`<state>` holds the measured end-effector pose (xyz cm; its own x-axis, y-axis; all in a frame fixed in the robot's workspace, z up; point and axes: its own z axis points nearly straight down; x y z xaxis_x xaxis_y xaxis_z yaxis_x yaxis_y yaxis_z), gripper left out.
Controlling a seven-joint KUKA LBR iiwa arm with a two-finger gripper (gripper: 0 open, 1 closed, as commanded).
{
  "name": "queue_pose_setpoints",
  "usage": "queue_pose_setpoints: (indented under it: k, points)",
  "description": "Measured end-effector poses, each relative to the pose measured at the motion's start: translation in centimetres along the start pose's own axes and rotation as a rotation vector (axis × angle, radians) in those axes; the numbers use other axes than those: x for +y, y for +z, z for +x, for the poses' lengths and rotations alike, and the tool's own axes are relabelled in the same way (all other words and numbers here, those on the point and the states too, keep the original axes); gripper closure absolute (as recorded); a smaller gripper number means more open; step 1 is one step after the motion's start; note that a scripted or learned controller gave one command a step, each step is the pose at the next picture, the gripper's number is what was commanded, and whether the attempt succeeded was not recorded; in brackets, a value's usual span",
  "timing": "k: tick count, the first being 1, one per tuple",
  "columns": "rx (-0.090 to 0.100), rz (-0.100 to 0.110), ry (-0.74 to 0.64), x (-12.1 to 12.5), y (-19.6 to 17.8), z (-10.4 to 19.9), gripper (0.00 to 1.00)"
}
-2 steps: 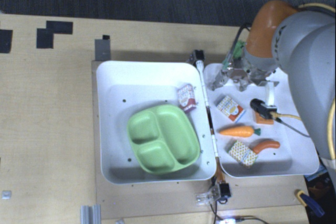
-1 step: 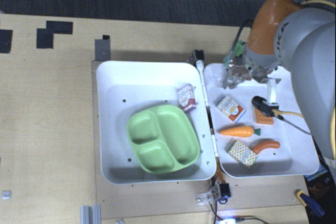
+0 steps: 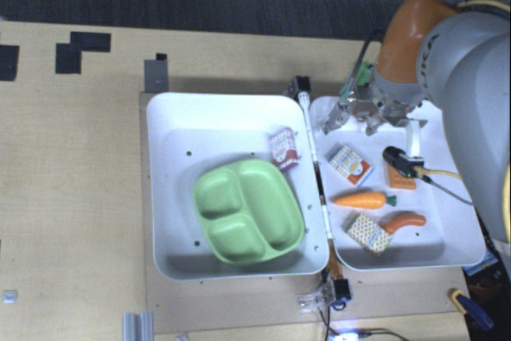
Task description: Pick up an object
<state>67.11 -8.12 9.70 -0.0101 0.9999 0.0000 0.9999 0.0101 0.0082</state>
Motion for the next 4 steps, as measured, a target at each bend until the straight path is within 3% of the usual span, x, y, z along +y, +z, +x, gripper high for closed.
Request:
queue_pose_setpoints:
  k: [1, 2, 3, 4]
  points:
    - [0.000, -0.004, -0.002, 0.2, -1.1, 0.1, 1.00]
    - [0.000, -0.004, -0.003, 0.1, -1.1, 0.1, 0.00]
    - [-0.001, 0.002, 0.008, -10.7, 0.9, -1.0, 0.00]
    - [-0.001, -0.005, 0.007, -10.4, -0.2, -0.9, 1.00]
